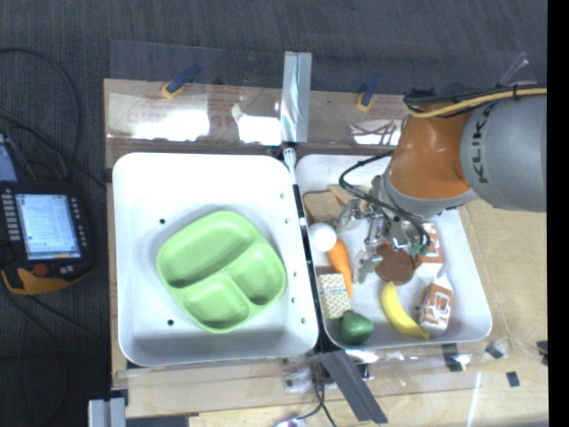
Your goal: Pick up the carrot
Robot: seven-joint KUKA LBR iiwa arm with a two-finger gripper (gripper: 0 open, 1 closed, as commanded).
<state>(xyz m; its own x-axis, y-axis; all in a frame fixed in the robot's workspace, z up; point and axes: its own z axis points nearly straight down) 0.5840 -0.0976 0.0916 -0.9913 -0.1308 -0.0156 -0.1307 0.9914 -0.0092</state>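
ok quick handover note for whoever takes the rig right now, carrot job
Gripper: low in the right white bin, just right of the carrot; whether its fingers are open or shut cannot be made out.
Orange tapered carrot: lying in that bin's left part, between a white egg and a yellow banana.
Done: arm brought over the bin.
Left: grasp and lift the carrot.

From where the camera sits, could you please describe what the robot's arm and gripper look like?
The arm is a bulky rounded grey body with dark KUKA lettering, then a glossy orange band above the wrist. Black and yellow cables run along it. The gripper is a small metallic assembly with thin silvery parts.
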